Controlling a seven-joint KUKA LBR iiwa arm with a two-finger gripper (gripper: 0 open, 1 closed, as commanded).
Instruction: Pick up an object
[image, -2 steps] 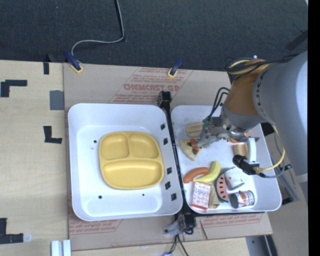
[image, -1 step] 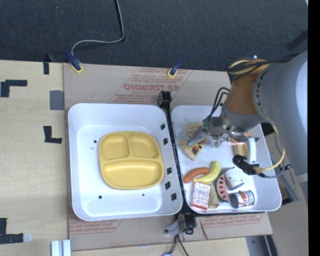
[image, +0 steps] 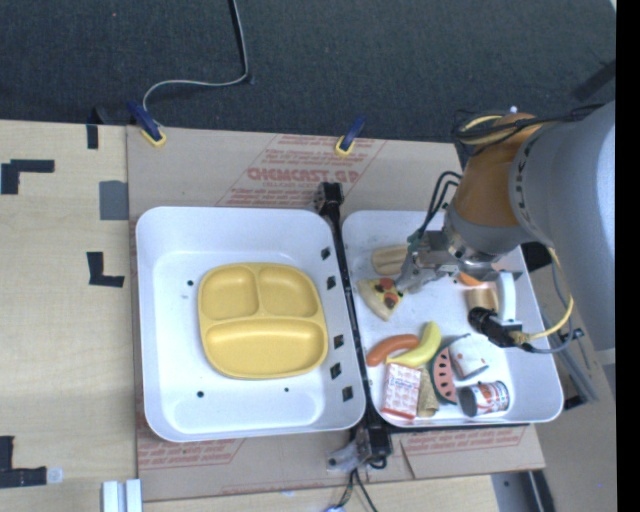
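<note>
My gripper (image: 398, 287) hangs low over the left part of the right bin (image: 545, 400), its tips right at a pizza-slice toy (image: 380, 299). A tan bread piece (image: 388, 261) lies just behind it. Toward the front of that bin lie a sausage (image: 391, 348), a yellow banana (image: 424, 344), a red-and-white packet (image: 402, 389), a watermelon slice (image: 441, 379) and a red-labelled can (image: 482, 397). The arm covers the bin's right part.
The left bin (image: 165, 300) holds a yellow divided plate (image: 263, 320). A black divider clamp (image: 337, 260) runs between the bins. A small brown cup (image: 481, 298) sits under the arm. Cardboard and yellow clips lie behind the bins.
</note>
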